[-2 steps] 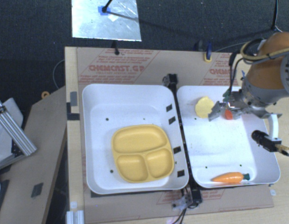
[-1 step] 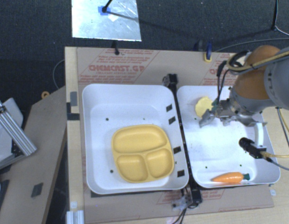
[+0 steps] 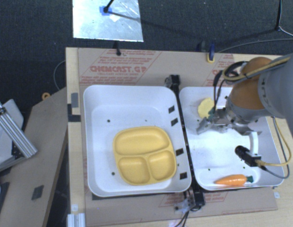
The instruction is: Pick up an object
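Camera view: red "CHEMCAST GP" lettering on brown board, tool beside yellow piece, grip perhaps empty, unclear.

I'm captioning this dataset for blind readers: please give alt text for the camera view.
A grey robot arm reaches from the right into the right white bin, its gripper low beside a pale yellow object. A toy carrot lies near that bin's front edge, and the left bin holds a yellow divided plate.
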Controlling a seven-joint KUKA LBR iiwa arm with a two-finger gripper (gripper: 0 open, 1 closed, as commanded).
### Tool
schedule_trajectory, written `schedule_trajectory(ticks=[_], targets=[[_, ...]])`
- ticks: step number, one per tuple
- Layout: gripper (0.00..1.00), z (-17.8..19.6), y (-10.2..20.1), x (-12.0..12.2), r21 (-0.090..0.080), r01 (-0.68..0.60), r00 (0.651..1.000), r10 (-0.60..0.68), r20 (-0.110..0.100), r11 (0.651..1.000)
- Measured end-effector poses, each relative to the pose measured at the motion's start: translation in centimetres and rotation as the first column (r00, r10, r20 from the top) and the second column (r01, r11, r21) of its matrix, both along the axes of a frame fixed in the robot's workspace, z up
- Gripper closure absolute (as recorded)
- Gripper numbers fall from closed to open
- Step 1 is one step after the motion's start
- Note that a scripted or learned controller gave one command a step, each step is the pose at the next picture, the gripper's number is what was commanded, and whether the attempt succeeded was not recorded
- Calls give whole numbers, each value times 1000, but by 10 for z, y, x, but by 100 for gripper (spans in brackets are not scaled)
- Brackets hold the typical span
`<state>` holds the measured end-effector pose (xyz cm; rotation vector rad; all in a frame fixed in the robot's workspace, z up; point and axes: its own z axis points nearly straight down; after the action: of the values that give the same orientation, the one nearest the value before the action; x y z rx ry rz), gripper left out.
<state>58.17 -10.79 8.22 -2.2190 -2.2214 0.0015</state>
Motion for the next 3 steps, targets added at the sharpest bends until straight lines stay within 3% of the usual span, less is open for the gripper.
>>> schedule_trajectory(ticks=[1, 3], targets=[[100, 13, 0, 2, -1, 0, 1000, 0, 5, 1000], [100, 136, -4, -1, -2, -3, 1000, 3, 9, 1000]])
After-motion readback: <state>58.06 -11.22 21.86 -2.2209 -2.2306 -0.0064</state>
